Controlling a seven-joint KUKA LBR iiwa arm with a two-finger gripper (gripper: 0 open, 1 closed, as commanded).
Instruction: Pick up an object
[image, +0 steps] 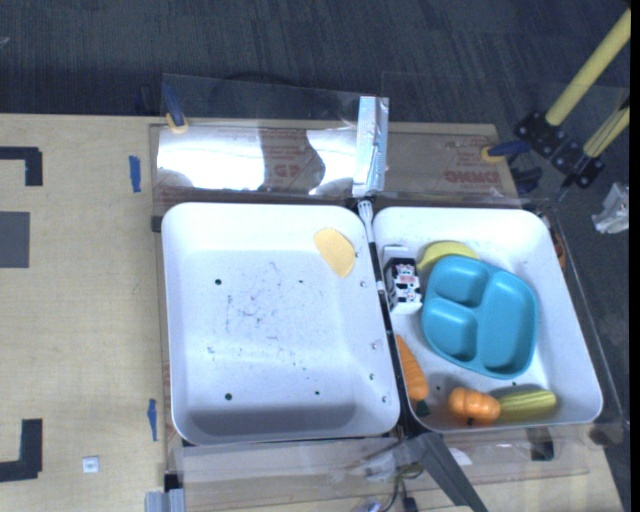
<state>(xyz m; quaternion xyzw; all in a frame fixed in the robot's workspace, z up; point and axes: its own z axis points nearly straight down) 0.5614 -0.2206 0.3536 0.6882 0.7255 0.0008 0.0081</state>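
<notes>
While lying flat in left bin (190, 330) on tabletop (70, 300), yellow oval piece (335, 250) near back, close to right wall. Right bin (572, 300): blue divided plate (478, 315) mid-bin, yellow item (445, 253) partly behind plate, small white toy (403, 282) just left of plate, orange carrot (411, 370) along left wall, orange piece (472, 403) touching yellow-green piece (524, 402) at front. End effector state: cannot tell.

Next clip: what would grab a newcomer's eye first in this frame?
The bright blue divided tray leaps out, filling the middle of the right bin. Around it crowd small items: a carrot along the bin's left wall, and an orange piece and a yellow-green piece at its near edge. The left bin holds one yellow piece near its far right corner.
</notes>
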